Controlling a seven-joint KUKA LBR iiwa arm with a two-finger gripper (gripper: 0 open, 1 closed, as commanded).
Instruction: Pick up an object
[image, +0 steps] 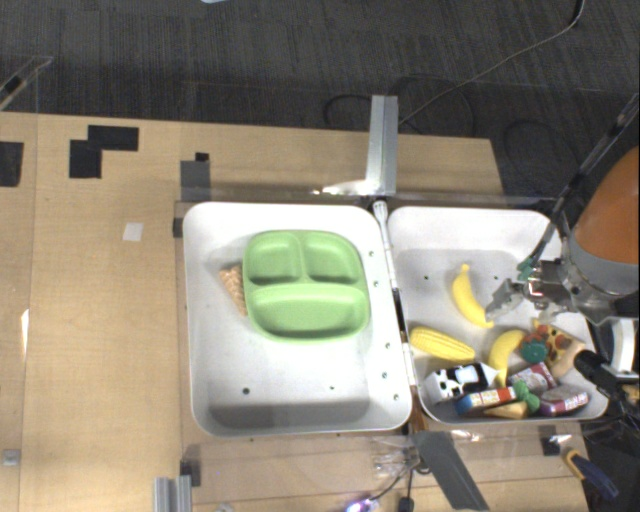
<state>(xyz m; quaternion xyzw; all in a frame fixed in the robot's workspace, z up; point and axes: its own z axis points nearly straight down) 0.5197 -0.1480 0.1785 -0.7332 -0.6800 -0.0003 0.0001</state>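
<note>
The right bin (480, 232) holds a yellow banana (466, 295), a yellow corn cob (441, 345), a shorter yellow fruit (504, 349), a black-and-white toy cow (461, 380) and several small colourful toys (540, 385) piled in its near right corner. My gripper (512, 284) hangs over the right side of this bin, just right of the banana and above the short yellow fruit. Its fingers (501, 297) stand open with nothing between them.
The left bin (215, 330) holds a green divided plate (303, 283) with a tan textured piece (233, 288) tucked under its left edge. A metal post (384, 145) rises behind the wall between the bins. The arm's orange band (612, 210) is at the right edge.
</note>
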